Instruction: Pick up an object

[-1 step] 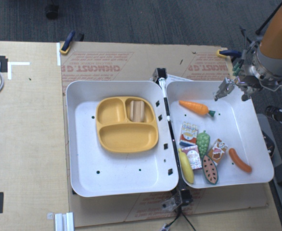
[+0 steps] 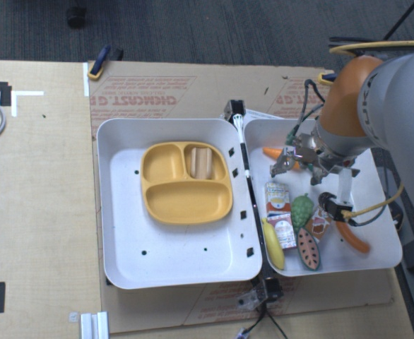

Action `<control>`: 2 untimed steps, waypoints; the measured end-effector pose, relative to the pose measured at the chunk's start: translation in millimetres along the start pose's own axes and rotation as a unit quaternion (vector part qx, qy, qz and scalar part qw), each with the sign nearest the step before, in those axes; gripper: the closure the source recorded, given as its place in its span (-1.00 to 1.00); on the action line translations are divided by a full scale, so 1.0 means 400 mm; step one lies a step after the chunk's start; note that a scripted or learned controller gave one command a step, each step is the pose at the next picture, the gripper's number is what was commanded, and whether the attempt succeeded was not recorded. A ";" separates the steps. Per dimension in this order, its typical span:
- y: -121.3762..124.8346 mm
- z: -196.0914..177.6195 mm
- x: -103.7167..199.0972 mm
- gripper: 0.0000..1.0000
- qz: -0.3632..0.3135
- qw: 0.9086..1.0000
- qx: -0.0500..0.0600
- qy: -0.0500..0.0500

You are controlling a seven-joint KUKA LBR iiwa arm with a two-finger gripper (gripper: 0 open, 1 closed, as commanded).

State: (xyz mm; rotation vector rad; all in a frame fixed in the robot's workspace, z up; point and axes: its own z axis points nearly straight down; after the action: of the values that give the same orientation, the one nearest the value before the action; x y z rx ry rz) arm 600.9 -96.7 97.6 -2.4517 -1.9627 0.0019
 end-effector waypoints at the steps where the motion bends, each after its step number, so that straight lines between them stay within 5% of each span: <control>1: 0.001 -0.024 -0.002 1.00 0.001 1.000 0.000 0.000; 2: 0.028 -0.722 0.089 1.00 0.073 0.997 0.000 -0.001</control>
State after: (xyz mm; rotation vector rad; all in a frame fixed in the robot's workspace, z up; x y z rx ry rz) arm 620.1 -64.4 386.3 -2.5904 -1.7787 0.0028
